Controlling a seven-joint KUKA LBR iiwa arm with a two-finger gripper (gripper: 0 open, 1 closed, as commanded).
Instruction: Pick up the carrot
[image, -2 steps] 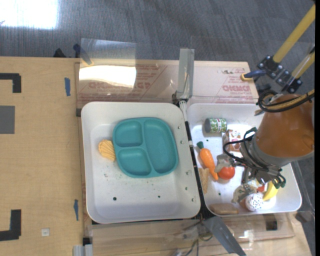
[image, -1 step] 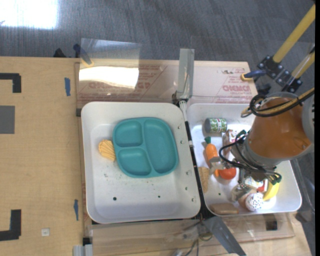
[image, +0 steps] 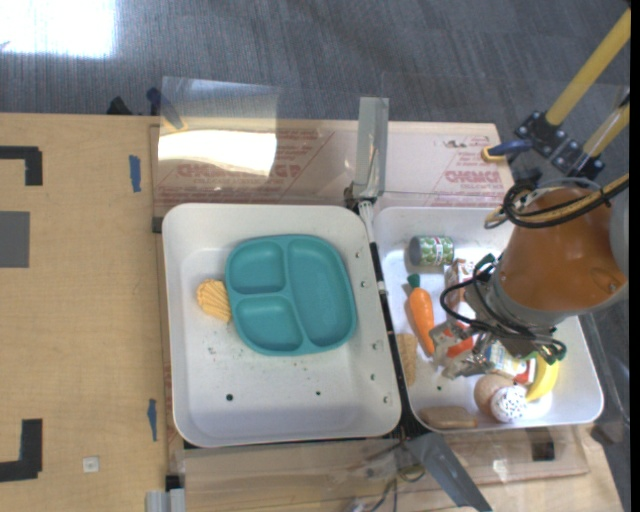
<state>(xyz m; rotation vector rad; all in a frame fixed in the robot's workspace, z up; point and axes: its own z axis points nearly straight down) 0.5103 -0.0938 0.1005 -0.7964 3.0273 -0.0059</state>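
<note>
The carrot (image: 421, 318) lies lengthwise near the left wall of the right bin (image: 590, 400), below the green can (image: 432, 250). My end effector (image: 478, 350) hangs just right of the carrot; its grip state I cannot tell.

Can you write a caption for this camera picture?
Robot arm reaches into the right bin beside the carrot.
</note>
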